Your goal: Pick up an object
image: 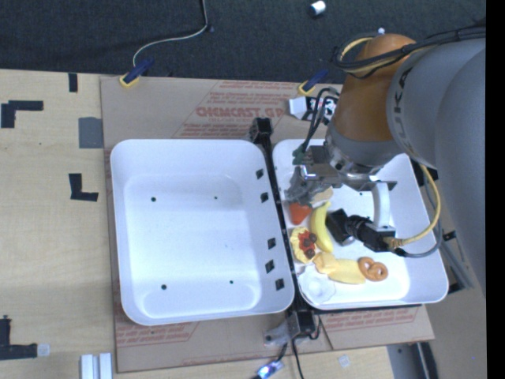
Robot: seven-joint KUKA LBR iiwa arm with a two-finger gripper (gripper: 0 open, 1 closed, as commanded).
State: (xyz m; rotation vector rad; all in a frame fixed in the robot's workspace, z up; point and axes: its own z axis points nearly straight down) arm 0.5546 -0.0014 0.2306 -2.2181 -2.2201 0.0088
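Step in hand, as we read it: reach/grasp. The arm (371, 109) comes in from the right & the gripper (304, 186) sits low in the right bin (422, 290), on its left side, close to the wall (276, 212) shared w/ the left bin (189, 212). Gripper state: can't tell. Its tip is dark & cluttered from this angle, so we won't call it open or closed. We see nothing clearly held.

Things to pick are all in the right bin, bunched toward its lower left:
- red item (300, 212): just below the gripper, touching or nearly so.
- banana (320, 229): just right of the red item, running down toward the pile.
- yellow piece (304, 245): by the wall, w/ dark & red bits on it.
- pale piece (341, 272): further down, w/ a pretzel (373, 270) at its right end.

Next move, our judgement: the red item looks the likeliest target, being closest. That calls for centring over it, closing firmly, then lifting straight up past the rim. Tight spot, though: wall on one side, banana on the other, so there's a chance of nudging a neighbour or pinching two things. The pretzel, lying away from the wall, is prob. the easier fallback.
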